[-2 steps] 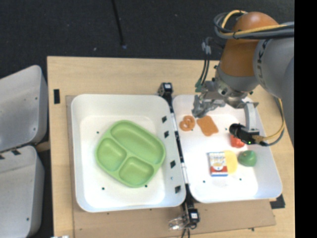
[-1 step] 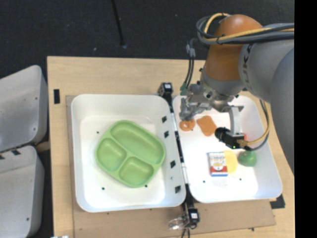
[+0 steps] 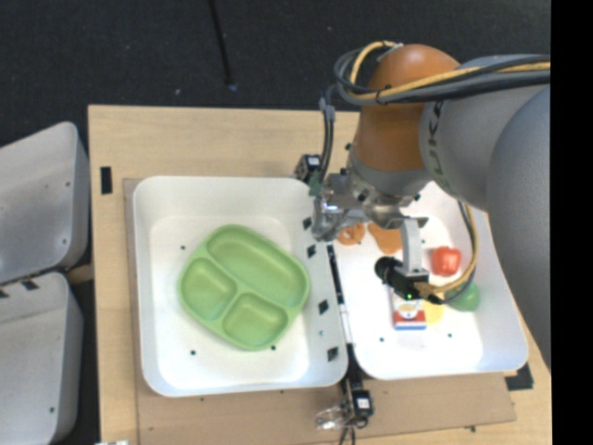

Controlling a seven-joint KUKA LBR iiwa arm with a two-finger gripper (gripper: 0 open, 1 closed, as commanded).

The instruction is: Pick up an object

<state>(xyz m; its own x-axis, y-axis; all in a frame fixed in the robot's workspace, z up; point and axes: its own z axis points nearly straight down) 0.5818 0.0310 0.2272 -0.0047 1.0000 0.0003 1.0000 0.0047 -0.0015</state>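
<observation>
Plate (image 3: 243, 286), green and three-celled, lies alone in the left bin (image 3: 162, 350). At frame centre the gripper (image 3: 345, 219) hangs over a small orange piece (image 3: 350, 235) in the upper-left corner of the right bin (image 3: 463, 350). Whether it is clenched or released, I cannot tell. The piece looks light, rounded and slippery, so it is best pinched across its middle. Further right lie a red piece (image 3: 446, 260) and a small carton (image 3: 409, 318).

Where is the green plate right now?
In the camera view, the green plate lies flat in the middle of the left white bin.
</observation>
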